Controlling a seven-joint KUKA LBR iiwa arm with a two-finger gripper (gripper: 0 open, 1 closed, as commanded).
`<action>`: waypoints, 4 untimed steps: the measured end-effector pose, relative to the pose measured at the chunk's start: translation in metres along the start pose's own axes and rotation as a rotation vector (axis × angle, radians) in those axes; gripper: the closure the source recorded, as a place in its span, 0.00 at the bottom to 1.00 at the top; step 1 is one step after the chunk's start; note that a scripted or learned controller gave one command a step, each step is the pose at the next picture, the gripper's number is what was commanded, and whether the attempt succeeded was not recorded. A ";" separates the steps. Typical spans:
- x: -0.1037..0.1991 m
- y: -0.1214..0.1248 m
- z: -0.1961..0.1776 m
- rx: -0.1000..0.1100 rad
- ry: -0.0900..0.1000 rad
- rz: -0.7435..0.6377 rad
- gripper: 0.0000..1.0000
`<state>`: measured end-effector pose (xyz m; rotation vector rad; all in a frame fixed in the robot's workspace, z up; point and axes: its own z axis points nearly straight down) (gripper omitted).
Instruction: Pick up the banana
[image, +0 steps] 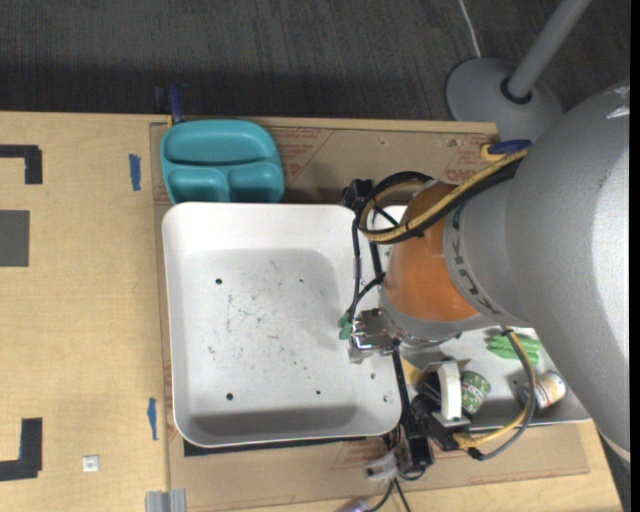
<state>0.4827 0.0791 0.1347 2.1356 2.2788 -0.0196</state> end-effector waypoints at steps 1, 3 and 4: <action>-0.001 0.000 0.000 0.002 -0.001 -0.029 1.00; -0.001 -0.001 0.000 0.003 -0.001 -0.052 1.00; -0.001 -0.001 0.000 0.004 -0.001 -0.076 1.00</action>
